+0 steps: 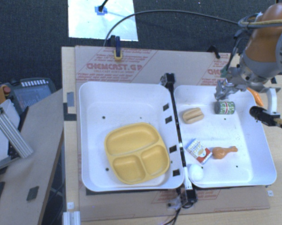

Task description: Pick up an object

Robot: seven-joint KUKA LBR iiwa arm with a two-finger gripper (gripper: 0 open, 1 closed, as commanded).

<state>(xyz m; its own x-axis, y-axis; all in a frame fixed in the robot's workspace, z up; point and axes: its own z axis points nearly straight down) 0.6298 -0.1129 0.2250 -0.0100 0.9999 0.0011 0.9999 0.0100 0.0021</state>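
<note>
The end effector (221, 93) hangs just above the small green can (224, 108), which lies on its side in the right bin (260, 168); whether it is spread or pinched I cannot tell, so nothing looks lifted yet. Further out lie a soft tan bun (193, 115), a glossy orange drumstick (223, 151), a white egg (195, 172) and, farthest, a yellow plastic tray (136, 152).

Right bin (258, 144): a green can (224, 108) lies on its side near the far edge. A tan bun (193, 115) sits just left of it, close to the bin's left wall. Toward the near edge, a small red-and-white carton (197, 151) lies flat beside an orange drumstick (223, 152). A white egg (195, 172) rests in the near left corner.
</note>
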